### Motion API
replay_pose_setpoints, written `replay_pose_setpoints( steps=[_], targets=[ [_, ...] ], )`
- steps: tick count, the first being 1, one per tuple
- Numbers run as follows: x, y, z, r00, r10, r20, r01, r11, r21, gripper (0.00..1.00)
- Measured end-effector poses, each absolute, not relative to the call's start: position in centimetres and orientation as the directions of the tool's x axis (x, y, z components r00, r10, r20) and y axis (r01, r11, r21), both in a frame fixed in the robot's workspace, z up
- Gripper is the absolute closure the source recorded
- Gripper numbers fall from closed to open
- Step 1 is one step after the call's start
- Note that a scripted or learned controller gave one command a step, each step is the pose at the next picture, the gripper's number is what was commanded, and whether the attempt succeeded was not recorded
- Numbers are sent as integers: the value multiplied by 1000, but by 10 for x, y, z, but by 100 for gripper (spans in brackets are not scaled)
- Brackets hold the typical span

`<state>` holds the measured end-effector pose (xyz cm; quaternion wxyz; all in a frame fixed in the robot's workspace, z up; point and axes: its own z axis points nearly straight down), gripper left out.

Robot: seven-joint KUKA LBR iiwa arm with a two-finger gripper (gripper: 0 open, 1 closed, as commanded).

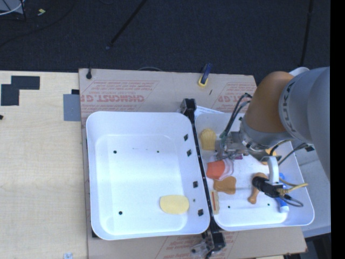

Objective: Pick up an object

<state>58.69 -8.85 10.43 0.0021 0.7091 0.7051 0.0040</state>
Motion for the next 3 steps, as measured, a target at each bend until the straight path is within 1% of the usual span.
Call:
replay_pose_setpoints(
  steps=[1, 2, 3],
  targets=[
    [648, -54, 194, -4, 1000, 0, 1000, 4, 12, 100],
    [645, -60, 395, 0, 1000, -2, 1000, 0, 18, 100],
    [644, -52, 481, 0, 1000, 0, 1000, 0, 9, 100]
  ],
)
